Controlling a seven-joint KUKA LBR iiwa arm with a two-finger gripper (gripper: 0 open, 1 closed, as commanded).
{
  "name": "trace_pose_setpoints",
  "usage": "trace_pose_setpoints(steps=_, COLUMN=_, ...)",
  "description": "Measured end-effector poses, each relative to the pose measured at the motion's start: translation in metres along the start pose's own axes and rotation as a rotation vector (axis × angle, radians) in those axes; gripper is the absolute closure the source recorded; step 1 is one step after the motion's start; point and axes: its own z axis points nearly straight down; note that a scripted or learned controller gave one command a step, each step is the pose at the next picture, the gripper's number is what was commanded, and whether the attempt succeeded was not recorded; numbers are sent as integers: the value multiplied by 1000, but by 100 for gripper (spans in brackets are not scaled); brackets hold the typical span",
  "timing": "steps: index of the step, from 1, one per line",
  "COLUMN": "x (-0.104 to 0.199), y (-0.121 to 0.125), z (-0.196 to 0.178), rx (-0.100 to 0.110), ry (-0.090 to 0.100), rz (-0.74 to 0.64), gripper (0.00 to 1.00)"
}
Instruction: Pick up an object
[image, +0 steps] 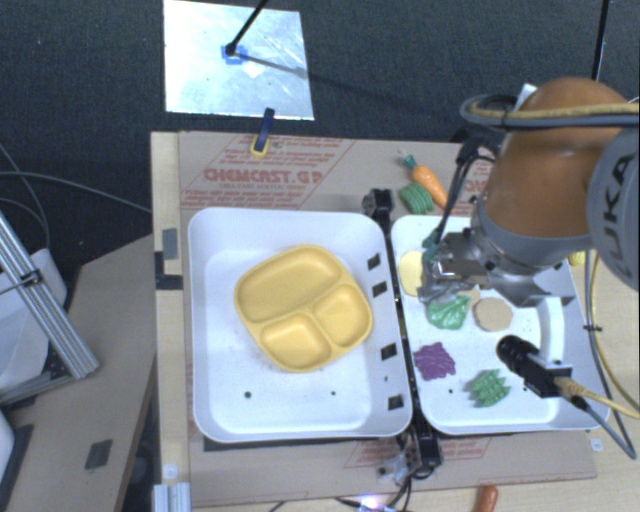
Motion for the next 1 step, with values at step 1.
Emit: trace_pose_setpoints(steps=1, x=-3, y=-1, z=7, rx=13, ry=-4, rz=6, gripper=0)
